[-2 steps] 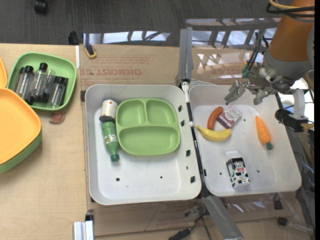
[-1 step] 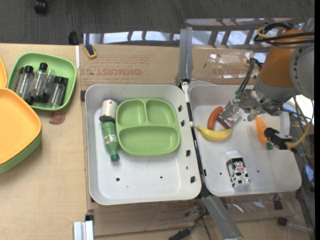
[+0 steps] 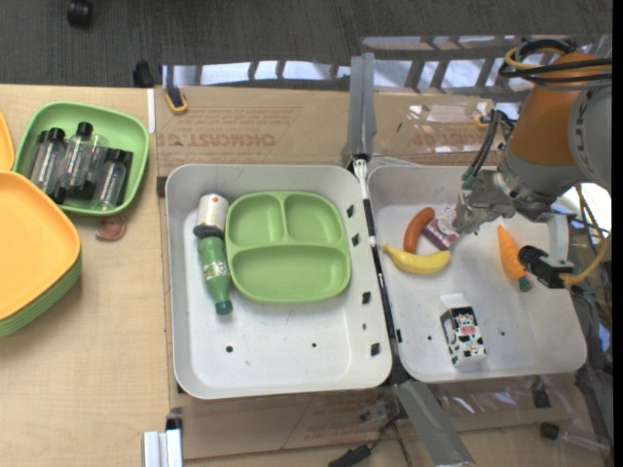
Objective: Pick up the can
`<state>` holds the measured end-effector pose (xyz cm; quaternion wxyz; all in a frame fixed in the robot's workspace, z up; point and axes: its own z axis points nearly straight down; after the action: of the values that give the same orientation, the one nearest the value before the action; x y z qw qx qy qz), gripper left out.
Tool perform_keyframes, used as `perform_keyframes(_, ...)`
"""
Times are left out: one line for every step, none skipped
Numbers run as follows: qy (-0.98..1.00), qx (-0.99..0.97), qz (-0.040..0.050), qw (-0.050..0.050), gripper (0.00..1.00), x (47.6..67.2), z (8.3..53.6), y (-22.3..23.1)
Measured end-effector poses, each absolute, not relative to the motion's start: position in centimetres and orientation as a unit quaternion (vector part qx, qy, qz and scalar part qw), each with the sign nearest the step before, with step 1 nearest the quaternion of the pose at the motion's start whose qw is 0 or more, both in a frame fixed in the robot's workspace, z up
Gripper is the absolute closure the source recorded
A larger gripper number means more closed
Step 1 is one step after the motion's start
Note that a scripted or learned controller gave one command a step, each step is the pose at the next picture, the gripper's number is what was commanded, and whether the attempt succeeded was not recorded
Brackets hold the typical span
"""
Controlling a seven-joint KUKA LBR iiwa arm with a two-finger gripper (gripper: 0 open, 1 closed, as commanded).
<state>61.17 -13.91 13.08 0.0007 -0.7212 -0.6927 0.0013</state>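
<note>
Can (image 3: 211, 209) | left bin (image 3: 185, 290) | axis unclear, just above green bottle (image 3: 214, 266)

Just left of the gripper (image 3: 465, 217), a red sausage (image 3: 419, 227) and yellow banana (image 3: 417, 260) crowd the approach; an orange carrot (image 3: 511, 251) flanks its right. Below lies bare white bin floor (image 3: 506, 329).

Seemingly mirrored "CHEMCUT2" on cardboard (image 3: 255, 129)
</note>
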Motion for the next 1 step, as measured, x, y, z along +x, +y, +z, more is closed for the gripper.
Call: perform_keyframes(-0.693, -0.721, 0.0014, 0.001, 0.00, 61.16, 13.09, -13.90)
